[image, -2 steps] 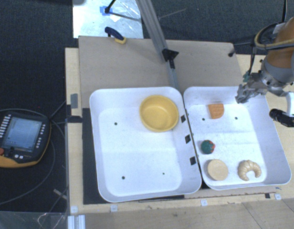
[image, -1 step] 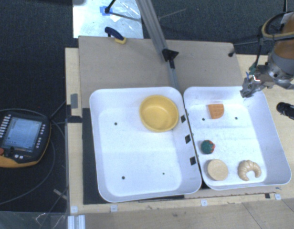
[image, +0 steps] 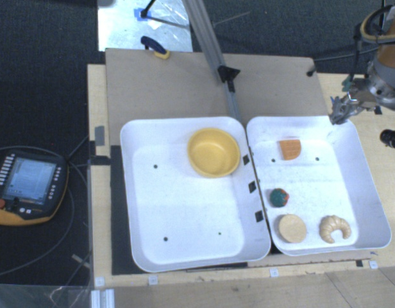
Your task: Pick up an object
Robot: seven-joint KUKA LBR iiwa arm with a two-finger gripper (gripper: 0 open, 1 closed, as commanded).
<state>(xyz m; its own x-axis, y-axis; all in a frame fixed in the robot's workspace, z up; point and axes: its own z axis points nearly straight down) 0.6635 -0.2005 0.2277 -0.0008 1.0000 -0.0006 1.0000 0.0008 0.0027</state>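
Hovering at right bin's (image: 367,172) far corner, pincer (image: 339,115) state unclear; aim straight down over orange block (image: 290,149), approx centred.

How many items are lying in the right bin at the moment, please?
4. A toast-like orange square near the back, a green-and-red ball by the left wall, then a round biscuit and a croissant along the front. None looks hidden.
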